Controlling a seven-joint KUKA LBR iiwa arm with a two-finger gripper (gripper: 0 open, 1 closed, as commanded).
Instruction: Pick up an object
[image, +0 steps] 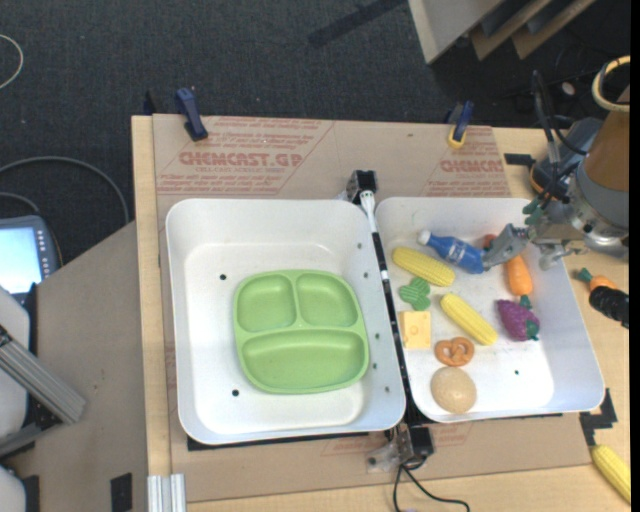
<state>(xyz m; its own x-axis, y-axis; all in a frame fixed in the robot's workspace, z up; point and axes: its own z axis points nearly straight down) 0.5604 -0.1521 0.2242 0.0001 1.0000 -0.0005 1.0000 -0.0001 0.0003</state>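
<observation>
Carrot (518, 275) just below hand (528, 240)

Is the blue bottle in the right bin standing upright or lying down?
Lying down. The blue bottle rests on its side on the right bin floor, white cap pointing left, beside a corn cob.

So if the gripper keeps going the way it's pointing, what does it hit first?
Probably the blue bottle: the gripper points left, just beside the bottle's end. Depth is unclear, so it might pass above it.
</observation>
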